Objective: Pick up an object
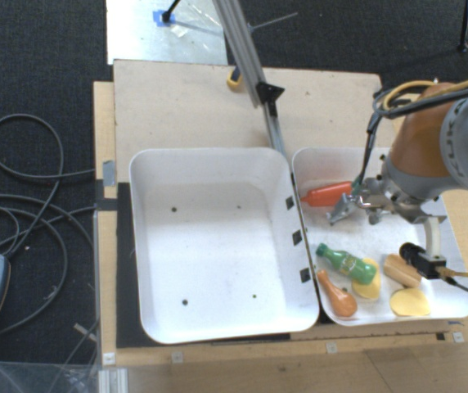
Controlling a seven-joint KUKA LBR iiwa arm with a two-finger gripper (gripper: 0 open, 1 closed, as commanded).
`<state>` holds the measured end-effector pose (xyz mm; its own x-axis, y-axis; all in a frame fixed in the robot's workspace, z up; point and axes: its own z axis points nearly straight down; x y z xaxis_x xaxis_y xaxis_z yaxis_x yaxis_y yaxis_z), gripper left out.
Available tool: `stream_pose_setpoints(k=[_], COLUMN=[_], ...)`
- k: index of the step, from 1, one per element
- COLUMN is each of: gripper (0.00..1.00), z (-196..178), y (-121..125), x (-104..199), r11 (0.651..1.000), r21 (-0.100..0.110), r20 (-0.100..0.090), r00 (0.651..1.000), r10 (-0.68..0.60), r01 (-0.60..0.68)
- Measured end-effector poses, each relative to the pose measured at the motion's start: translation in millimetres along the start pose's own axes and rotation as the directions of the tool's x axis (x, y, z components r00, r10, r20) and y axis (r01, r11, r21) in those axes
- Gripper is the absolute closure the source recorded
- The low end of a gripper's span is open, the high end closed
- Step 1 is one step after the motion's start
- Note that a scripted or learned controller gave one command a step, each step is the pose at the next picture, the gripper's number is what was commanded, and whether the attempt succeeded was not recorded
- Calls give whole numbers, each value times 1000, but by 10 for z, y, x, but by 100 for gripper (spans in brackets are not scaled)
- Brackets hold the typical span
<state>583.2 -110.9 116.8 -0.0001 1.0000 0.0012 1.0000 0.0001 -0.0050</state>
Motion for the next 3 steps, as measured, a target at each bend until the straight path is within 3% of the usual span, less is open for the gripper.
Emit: stream_pose_setpoints(k=[1,2,3], gripper=[0,100,100], z=[275,148,-394], y=[2,17,29], x=[3,-1,104], r11=[1000,1000,1000], r21=[-3,-9,-12], r20=[1,1,2], r00=[1000,1000,1000], r10=[-1,-1,-6], r01=[1,1,6])
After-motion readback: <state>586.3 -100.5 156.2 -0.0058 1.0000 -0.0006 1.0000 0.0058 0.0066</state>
